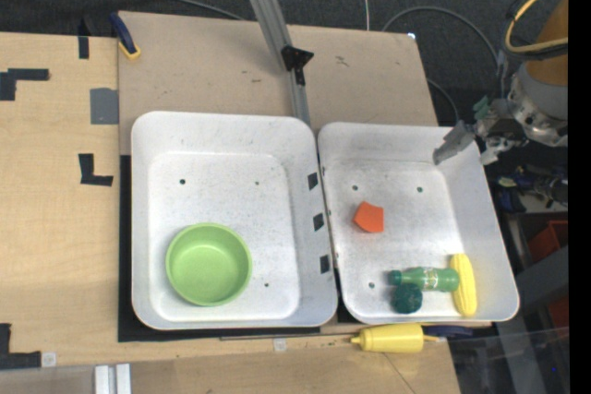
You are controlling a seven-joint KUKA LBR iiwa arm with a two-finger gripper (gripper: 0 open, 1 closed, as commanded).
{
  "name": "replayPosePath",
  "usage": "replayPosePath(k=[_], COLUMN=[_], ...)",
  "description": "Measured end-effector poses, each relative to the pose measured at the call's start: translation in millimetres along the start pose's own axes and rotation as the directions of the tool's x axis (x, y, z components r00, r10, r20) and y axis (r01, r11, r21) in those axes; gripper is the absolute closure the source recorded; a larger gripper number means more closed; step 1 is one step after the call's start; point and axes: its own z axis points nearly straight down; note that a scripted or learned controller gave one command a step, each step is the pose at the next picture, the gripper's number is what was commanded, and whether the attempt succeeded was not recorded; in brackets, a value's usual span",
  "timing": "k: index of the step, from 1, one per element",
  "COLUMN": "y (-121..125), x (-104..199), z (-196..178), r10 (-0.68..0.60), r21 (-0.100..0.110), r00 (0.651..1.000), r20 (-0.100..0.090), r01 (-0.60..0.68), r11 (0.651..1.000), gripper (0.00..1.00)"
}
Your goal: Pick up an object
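Note:
An orange block lies near the middle of the right bin. Near that bin's front right corner lie a green bottle, a dark green piece and a yellow banana-shaped toy, close together. A green bowl sits at the front of the left bin. My gripper hangs at the right bin's far right rim, well away from every object, with nothing seen in it.
A yellow bottle lies on the bench just outside the right bin's front edge. A slanted metal pole rises behind the bins. Cables trail over the dark floor at the back.

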Motion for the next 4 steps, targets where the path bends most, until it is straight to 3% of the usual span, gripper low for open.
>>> replayPosePath(k=[2,3,4], y=[-3,-1,-1], x=[10,9,11], z=[125,111,47], r10=[-0.001,-0.002,-0.001], r21=[0.003,-0.004,-0.011], r00=[1.000,1.000,1.000], r20=[-0.002,0.001,0.002], r01=[0.001,0.002,0.001], r11=[1.000,1.000,1.000], gripper=[0.00,1.00,1.00])
